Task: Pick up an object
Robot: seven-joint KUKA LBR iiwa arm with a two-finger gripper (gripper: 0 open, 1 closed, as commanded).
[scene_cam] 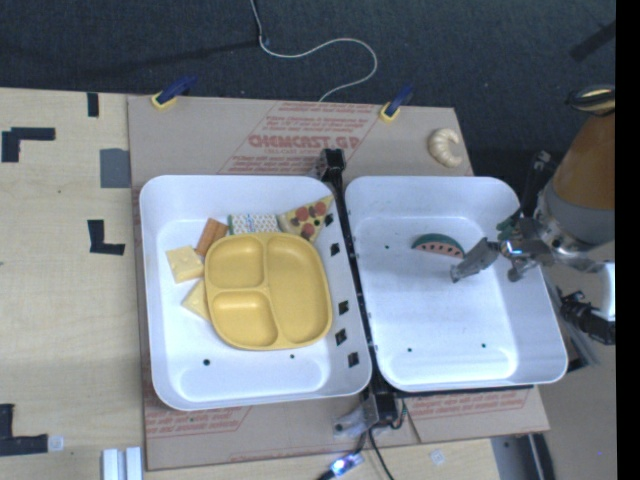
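A small watermelon slice (pixel 437 243) lies in the right bin (pixel 450 358), near its far wall. My gripper (pixel 493 266) hangs over the right side of that bin, just right of the slice and apart from it. It is open, with nothing between its fingers (pixel 470 263). The left bin (pixel 240 383) holds a yellow divided plate (pixel 268 290). Several toy foods lie around the plate's far and left edges: a pizza slice (pixel 310 215), a brown cracker (pixel 211 235) and a pale yellow cheese square (pixel 184 263).
A beige shell-like object (pixel 447 146) lies on the cardboard behind the right bin. Clamps (pixel 397 100) hold the cardboard's far edge, and a white cable (pixel 320 53) loops behind it. A black divider (pixel 345 258) runs between the bins.
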